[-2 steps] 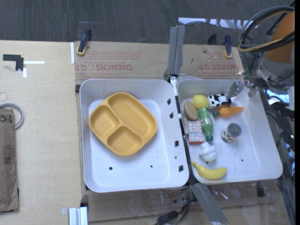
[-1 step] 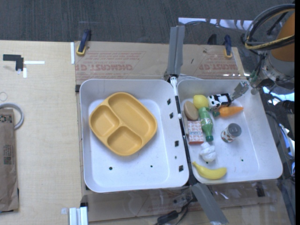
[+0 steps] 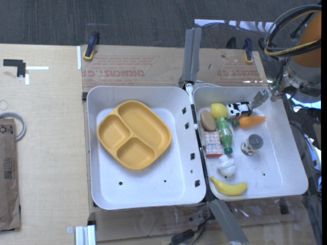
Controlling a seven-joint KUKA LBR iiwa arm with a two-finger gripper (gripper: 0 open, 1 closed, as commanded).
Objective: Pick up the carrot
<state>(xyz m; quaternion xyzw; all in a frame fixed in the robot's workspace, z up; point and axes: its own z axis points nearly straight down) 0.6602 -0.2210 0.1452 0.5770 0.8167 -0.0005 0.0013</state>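
The orange carrot (image 3: 250,120) lies in the right bin (image 3: 286,162), near its back edge, pointing right. A black-and-white toy (image 3: 237,108) touches its left end. My gripper (image 3: 259,100) hangs just above and behind the carrot, slanting down from the arm at the upper right. It is close to the carrot's right half, with nothing seen in its grasp.
Left of the carrot are a lemon (image 3: 218,109), a brown round item (image 3: 207,120), a green bottle (image 3: 224,132) and a red-white box (image 3: 212,143). A small jar (image 3: 252,143), a white lump (image 3: 226,166) and a banana (image 3: 228,187) lie nearer the front. A yellow divided plate (image 3: 134,133) sits in the left bin.
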